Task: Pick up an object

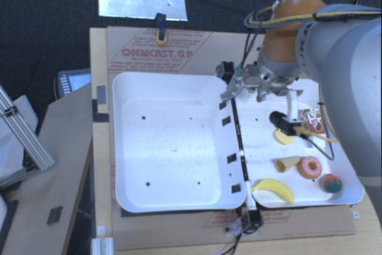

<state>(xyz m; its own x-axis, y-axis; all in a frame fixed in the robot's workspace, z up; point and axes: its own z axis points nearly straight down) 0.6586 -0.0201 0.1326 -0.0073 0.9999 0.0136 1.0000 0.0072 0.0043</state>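
Banana point(273, 190): nearest item, lying flat at the near end of the right bin point(262, 128), close to the wall it shares with the left bin point(167, 140) and apart from the other items. Red-and-green ball point(332, 183): near right corner, close to the rim. Pink doughnut point(310, 167): just beside the ball, flat. Cone point(287, 163): on its side, touching or nearly touching the doughnut; I cannot tell which. Yellow piece point(285, 138): mid-bin, partly hidden by the arm's hardware. Patterned item point(313, 120): right side of the bin, too blurred for me to name. Gripper point(258, 88): at the far end of the right bin, close to the shared wall, well apart from the banana; I cannot tell whether it is open or closed, and I see nothing held in it. Step in hand, by my reading: approach and selection, with no pick made yet. I would take the banana, since it has free floor around it, and come straight down with the jaws across its narrow width, clear of the bin wall. Cardboard sheet point(158, 52): farthest, under both bins.
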